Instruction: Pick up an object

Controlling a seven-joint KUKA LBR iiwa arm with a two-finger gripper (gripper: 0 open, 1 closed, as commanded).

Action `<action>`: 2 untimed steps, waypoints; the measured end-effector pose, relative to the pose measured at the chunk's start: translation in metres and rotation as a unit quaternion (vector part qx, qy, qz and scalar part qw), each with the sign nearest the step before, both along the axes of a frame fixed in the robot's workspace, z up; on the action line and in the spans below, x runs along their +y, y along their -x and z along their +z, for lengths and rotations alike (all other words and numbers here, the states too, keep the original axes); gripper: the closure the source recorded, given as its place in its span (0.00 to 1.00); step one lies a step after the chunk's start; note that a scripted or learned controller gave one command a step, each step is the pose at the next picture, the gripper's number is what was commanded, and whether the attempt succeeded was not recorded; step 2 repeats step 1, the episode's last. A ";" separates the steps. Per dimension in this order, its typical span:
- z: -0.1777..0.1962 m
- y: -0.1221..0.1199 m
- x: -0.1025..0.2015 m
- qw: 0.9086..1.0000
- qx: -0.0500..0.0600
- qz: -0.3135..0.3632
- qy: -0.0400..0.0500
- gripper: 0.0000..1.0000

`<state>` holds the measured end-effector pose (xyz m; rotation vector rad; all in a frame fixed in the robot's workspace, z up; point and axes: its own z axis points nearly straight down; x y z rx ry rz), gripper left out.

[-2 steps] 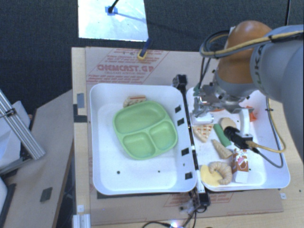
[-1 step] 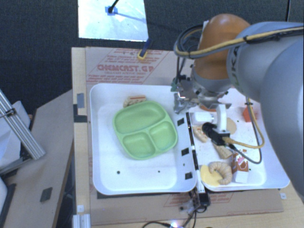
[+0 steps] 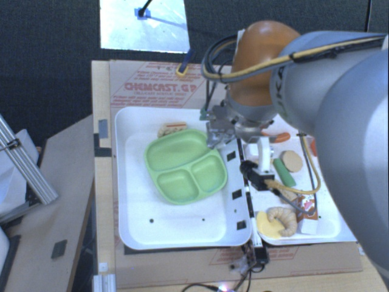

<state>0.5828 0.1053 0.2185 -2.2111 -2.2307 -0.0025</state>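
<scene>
A smooth pale-green three-compartment plastic tray (image 3: 185, 166) lies in the left shallow white bin (image 3: 134, 224); the robot's hand (image 3: 217, 134) hovers at its upper-right rim, finger position unclear.

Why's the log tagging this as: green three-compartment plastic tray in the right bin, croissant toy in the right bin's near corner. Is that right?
Not quite. The green three-compartment plastic tray lies in the left white bin, not the right one; the camera view shows it left of the divider between the bins. The rest holds: the tan croissant toy sits in the right white bin's near corner.
</scene>
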 end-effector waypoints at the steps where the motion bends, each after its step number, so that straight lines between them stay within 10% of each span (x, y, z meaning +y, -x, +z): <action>1: 0.015 0.001 0.002 1.000 -0.001 -0.001 0.000 1.00; 2: 0.015 0.001 0.002 1.000 -0.001 -0.001 0.000 1.00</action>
